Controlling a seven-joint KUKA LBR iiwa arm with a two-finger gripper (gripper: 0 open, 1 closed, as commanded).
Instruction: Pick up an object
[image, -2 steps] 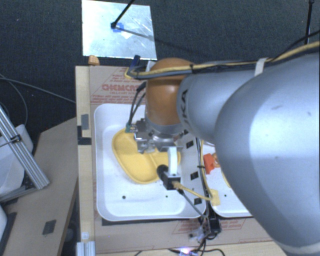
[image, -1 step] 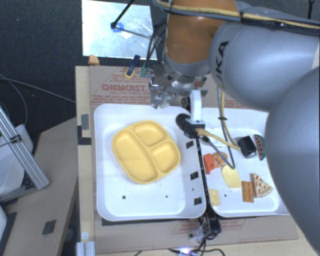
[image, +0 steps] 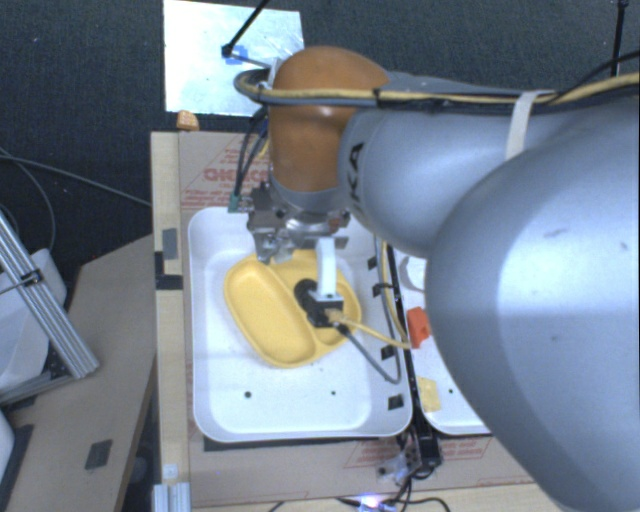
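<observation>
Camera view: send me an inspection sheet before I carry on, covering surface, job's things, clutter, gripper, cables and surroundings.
Surface: cardboard-covered bench bears the left bin and right bin side by side; the arm hides most of the right bin.
Job's things: yellow dish lies in the left bin's far half; orange piece and pale yellow piece appear to sit by the right bin's left wall.
Clutter: nothing seen.
Gripper: gripper is over the dish's far end; contact cannot be told.
Cables: black cables run along the seam between the bins; yellow cable runs along the arm's top.
Surroundings: dark floor, foil sheet, metal frame at left.
</observation>
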